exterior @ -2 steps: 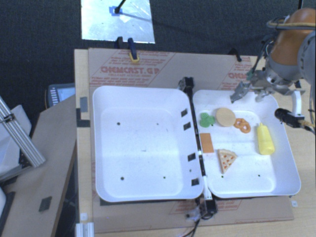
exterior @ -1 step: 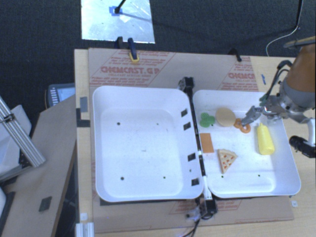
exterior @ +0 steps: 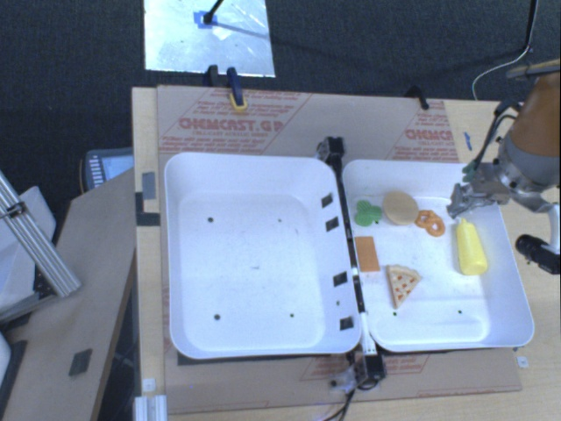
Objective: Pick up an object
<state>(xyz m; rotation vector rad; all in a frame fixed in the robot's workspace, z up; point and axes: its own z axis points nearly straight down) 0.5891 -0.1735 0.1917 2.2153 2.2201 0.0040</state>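
Note:
The right bin (exterior: 491, 327) holds several toy foods: a green piece (exterior: 368, 212), a tan round bun (exterior: 400, 207), an orange pretzel (exterior: 430, 223), a yellow corn-like piece (exterior: 471, 246), an orange square cracker (exterior: 367, 253) and a pizza slice (exterior: 402, 283). My gripper (exterior: 465, 199) hangs at the bin's upper right, just above the yellow piece and to the right of the pretzel. Nothing shows between its fingers.
The left bin (exterior: 188, 178) lies beside the right one, with black clips (exterior: 333, 152) along the shared wall. The grey arm with its orange band (exterior: 536, 125) reaches in from the right. A shiny metal plate (exterior: 209, 24) lies beyond the bench.

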